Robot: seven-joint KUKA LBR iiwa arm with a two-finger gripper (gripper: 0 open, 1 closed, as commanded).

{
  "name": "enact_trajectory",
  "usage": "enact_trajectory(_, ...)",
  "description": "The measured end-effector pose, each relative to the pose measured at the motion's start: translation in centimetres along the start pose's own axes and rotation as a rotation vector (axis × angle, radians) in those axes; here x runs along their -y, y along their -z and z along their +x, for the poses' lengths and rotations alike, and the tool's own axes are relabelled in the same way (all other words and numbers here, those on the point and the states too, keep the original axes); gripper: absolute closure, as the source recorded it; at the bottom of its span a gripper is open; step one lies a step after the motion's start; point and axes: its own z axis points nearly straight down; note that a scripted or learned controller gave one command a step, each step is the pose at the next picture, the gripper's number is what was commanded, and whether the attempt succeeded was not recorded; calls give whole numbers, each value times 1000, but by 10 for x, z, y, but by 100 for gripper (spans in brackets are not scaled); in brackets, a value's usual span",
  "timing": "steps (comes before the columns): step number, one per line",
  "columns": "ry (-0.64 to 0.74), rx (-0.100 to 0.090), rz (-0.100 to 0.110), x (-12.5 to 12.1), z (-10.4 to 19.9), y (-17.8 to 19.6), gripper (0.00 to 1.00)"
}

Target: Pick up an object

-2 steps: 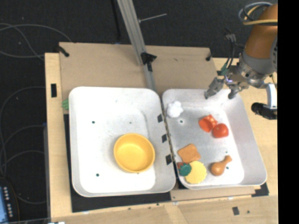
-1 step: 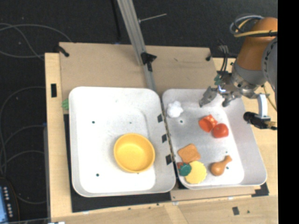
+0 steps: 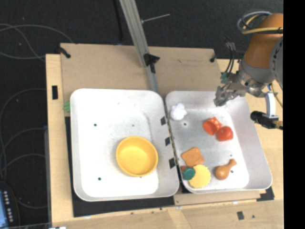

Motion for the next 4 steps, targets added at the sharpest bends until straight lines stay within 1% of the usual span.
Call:
enact_trajectory(1,4,-4,-3,-2,-1,55,100)
enact_trajectory(2,4,-6,1,-3,-1,67,100)
enact_trajectory(3,5,-7,3,14,54,73,100)
enact_trajectory(4,7,-7,5,28,95,69,100)
